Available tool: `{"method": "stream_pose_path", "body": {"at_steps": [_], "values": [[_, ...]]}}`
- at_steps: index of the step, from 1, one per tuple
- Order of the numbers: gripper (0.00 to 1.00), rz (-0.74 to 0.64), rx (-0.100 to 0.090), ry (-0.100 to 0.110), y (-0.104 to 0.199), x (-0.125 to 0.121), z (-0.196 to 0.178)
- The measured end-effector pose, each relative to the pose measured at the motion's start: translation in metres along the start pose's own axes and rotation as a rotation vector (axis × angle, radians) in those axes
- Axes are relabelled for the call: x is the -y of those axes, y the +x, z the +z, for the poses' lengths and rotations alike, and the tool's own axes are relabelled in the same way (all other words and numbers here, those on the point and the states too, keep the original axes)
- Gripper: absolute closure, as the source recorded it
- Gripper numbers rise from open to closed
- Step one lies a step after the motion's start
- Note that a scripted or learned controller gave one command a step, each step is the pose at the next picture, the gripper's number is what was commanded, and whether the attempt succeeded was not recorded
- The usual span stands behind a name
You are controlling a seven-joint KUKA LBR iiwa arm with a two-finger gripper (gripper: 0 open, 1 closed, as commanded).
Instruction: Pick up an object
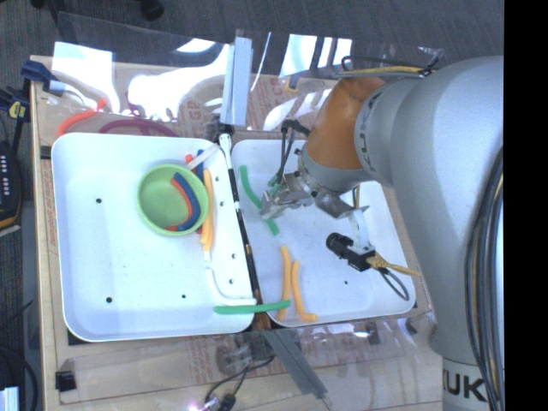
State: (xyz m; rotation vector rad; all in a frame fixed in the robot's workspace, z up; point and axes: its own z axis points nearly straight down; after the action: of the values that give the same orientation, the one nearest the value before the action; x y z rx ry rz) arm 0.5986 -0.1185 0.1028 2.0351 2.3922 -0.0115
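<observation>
**Claw down in right bin by green sticks, grip unreadable**

Near edge: worktop (163,354) carries both bins. A green strip (253,308) lies across the front rims where the two bins meet, with one end on each side.

Right bin (377,294), front half: several orange sticks (297,285) lie loosely together and run roughly front to back, near the left wall. They are apart from the claw.

Left bin (103,272): front half is bare floor. Further back sits a green bowl (158,199), upright, with a blue and a red bowl nested inside it. A yellow stick (206,223) lies just beside the bowl's right rim, along the bin wall.

Right bin, back half: the claw (276,202) is low over the floor near the left wall. Can't tell how wide it stands, since the metal parts blur together. Can't see anything clamped in it.

Pick candidates are right there:
- A green bit (272,226) lies just in front of the claw. Contact unclear.
- A green stick (248,187) lies just to its left, tilted along the wall.

The arm (437,144) comes in from the right, over the back of that bin, orange band (338,131) above the claw.

Far side: a red hoop (128,127) lies on the worktop behind the left bin, partly hidden by the rim.
</observation>
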Motion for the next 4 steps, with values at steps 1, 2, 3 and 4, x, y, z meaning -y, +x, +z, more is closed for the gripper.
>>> {"method": "stream_pose_path", "body": {"at_steps": [1, 2, 3, 4], "values": [[0.00, -0.001, 0.001, 0.000, 0.000, 0.000, 0.000], [1.00, -0.005, 0.002, 0.001, 0.000, 0.000, -0.010], [0.00, -0.006, 0.003, 0.001, 0.000, 0.000, -0.010], [0.00, -0.033, 0.002, -0.003, 0.002, 0.007, 0.010]]}}
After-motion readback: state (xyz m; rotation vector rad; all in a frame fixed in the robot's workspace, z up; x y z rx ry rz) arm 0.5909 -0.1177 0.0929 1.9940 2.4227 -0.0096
